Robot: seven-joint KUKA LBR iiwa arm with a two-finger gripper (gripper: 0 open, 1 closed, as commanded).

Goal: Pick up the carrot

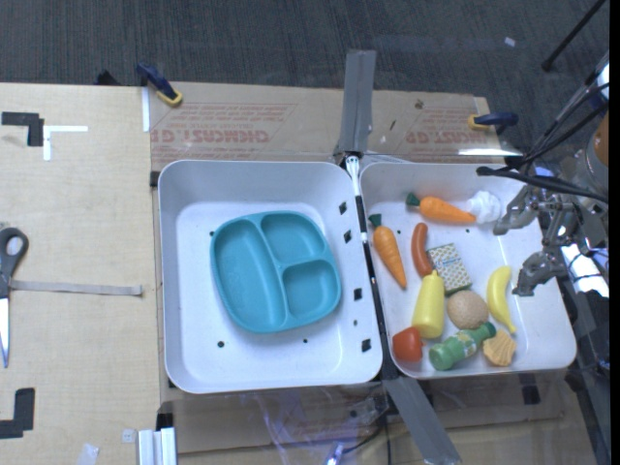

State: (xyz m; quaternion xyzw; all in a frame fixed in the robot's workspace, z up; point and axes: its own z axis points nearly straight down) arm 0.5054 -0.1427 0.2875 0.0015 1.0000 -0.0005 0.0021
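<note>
Two carrots are seen in the right bin; both are orange, tapered, and capped with a small green stub. One carrot lies near the bin's far wall, almost level across the view, its green end to the left and its pointed tip touching a crumpled white object. The other carrot lies along the bin's left wall, just beside the divider, its green end uppermost and its tip slanting down toward the middle of the bin.

Beside the second carrot a red chili-shaped piece is seen; a patterned square block, a yellow pepper-like piece, a tan round item, a banana, a red tomato, a green item and a small orange ridged piece are gathered in the near half of the same bin.

The gripper is held over the right rim of that bin, well apart from both carrots; its fingers are spread, and nothing is seen between them.

In the left bin a teal divided plate is laid; both bins are carried on the desk.
</note>
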